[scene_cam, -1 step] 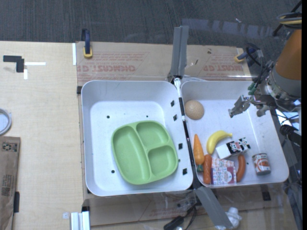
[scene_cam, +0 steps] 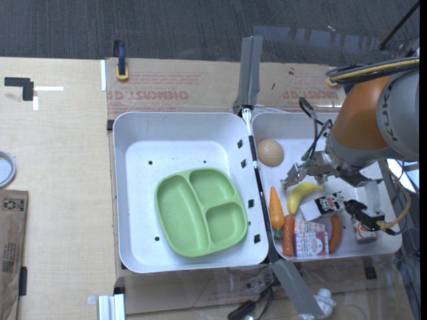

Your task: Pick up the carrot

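Camera view has the gripper hanging over the right bin, right above the banana (can't tell how it's set from here). Carrot lies along that bin's left wall, beside a snack packet. Left bin holds a green divided plate.

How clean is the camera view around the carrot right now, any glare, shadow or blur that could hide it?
Camera view: the carrot reads sharp and evenly lit against the right bin wall, no glare on it. The arm darkens the bin floor beside the banana. Bright washed-out patch at the right edge. The gripper area is cluttered and hard to resolve.
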Motion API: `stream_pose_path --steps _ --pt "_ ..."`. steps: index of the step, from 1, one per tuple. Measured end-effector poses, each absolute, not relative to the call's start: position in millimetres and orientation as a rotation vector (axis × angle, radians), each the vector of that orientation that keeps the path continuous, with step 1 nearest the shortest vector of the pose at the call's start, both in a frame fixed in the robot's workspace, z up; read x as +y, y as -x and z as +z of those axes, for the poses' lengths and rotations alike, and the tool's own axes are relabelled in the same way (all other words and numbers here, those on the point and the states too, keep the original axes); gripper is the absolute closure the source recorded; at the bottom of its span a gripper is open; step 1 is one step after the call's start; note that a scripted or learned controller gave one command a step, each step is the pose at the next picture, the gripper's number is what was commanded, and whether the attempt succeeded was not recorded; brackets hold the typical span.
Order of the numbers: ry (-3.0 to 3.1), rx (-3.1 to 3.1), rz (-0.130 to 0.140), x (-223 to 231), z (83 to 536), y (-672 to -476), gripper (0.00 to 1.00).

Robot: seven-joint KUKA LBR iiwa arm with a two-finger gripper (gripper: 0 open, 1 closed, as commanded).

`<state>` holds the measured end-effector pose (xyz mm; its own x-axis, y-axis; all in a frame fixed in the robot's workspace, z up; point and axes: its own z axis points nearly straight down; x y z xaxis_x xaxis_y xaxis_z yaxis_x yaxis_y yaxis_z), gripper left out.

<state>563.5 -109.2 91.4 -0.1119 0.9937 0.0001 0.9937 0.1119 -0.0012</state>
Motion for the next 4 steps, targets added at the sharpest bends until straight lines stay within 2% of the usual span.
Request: stream_pose_path --steps 1,2,3,4 --pt "2.099 -2.336 0.002 -111 100 -563.2 1.0" --pt "1.811 -2.567 0.001 -70 191 -511.2 1.0" --pt "1.577 -2.716 0.001 -30 191 -511.8 1.0" --pt "1.359 -2.831 0.002 15 191 -477.6 1.0"
